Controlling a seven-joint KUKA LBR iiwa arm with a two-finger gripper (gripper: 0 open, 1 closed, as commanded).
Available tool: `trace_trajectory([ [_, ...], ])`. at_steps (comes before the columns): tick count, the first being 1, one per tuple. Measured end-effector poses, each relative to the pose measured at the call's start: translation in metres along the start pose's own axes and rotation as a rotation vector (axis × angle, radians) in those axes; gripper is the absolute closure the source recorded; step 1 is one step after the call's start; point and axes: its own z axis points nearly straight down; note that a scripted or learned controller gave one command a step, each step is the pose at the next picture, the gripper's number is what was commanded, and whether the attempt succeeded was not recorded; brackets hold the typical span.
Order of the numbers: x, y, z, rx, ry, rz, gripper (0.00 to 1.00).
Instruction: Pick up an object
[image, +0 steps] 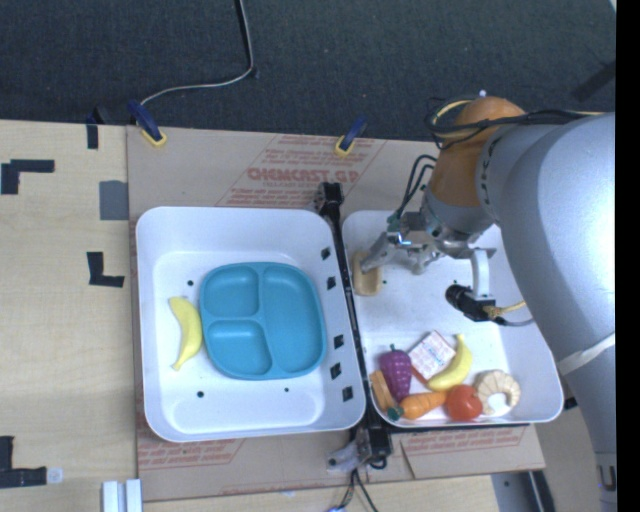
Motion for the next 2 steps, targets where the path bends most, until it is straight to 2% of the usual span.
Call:
trace_trajectory([
  [2, -0.0019, 0.0065, -0.0001, 0.000, -0.001, 0.000, 0.00],
])
